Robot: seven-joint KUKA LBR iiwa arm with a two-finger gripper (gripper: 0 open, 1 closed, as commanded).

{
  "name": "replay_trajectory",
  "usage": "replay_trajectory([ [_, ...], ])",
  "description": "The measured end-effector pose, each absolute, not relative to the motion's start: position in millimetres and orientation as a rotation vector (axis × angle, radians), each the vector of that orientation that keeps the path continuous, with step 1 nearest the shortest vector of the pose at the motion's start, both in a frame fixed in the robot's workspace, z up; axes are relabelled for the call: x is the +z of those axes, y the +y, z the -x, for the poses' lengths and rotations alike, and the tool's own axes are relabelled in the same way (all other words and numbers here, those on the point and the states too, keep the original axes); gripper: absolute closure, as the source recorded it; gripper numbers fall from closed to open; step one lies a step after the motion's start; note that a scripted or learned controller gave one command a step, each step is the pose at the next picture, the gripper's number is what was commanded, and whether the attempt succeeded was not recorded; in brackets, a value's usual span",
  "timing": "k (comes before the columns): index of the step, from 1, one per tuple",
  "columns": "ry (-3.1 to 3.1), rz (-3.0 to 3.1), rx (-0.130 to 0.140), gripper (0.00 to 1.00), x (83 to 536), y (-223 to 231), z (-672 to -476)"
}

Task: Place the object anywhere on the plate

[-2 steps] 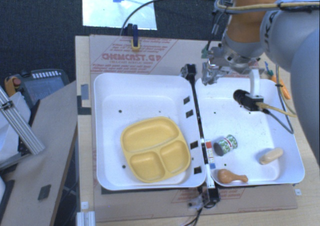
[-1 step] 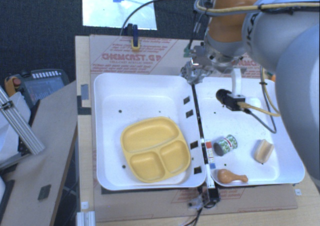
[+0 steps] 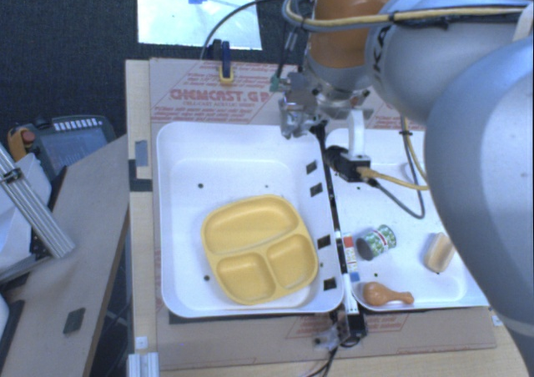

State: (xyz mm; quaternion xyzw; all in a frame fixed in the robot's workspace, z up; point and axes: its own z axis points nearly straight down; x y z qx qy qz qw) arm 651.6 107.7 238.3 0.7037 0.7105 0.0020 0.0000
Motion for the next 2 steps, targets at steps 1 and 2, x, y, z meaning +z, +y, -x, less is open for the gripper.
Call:
replay_trajectory([
  [1, 2.228, -2.215, 0.001, 1.0, 225.3, 111.1, -651.5],
  [2, 2.228, -2.214, 0.001, 1.0, 232.9, 124.1, -642.7],
])
